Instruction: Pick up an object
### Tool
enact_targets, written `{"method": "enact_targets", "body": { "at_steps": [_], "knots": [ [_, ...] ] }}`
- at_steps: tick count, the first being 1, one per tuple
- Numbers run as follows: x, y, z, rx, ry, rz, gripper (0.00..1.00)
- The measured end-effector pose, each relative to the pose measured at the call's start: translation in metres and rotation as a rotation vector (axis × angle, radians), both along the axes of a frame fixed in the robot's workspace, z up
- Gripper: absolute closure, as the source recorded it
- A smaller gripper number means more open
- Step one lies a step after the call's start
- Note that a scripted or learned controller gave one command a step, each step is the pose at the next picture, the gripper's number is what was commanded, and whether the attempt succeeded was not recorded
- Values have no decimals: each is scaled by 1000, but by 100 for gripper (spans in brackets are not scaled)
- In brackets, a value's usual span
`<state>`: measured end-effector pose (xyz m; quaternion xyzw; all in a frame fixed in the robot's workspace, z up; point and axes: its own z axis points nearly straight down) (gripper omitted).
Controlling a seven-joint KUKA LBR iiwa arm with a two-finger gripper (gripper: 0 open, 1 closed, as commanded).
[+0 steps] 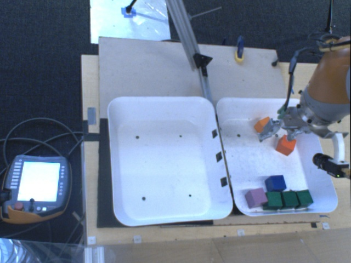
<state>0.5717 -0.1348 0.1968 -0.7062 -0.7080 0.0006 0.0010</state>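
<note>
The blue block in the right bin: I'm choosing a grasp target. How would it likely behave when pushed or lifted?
The blue block looks cube-shaped, so it should slide rather than roll. It looks rigid and probably light. It sits against the green blocks, so a push may shift them too.

Blocks (278, 193) crowding right bin's (237, 147) front

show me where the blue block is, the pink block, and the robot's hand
blue block (275, 182): camera view, on its top face, in the right bin.
pink block (255, 197): camera view, on its top face, near the right bin's front edge.
hand (274, 131): camera view, midway between its fingertips, over the right bin.
</note>
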Motion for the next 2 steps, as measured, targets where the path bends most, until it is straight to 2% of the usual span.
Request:
{"method": "enact_targets", "body": {
  "at_steps": [2],
  "knots": [
    [-7,2,-85,0,0,0,0]
  ]
}}
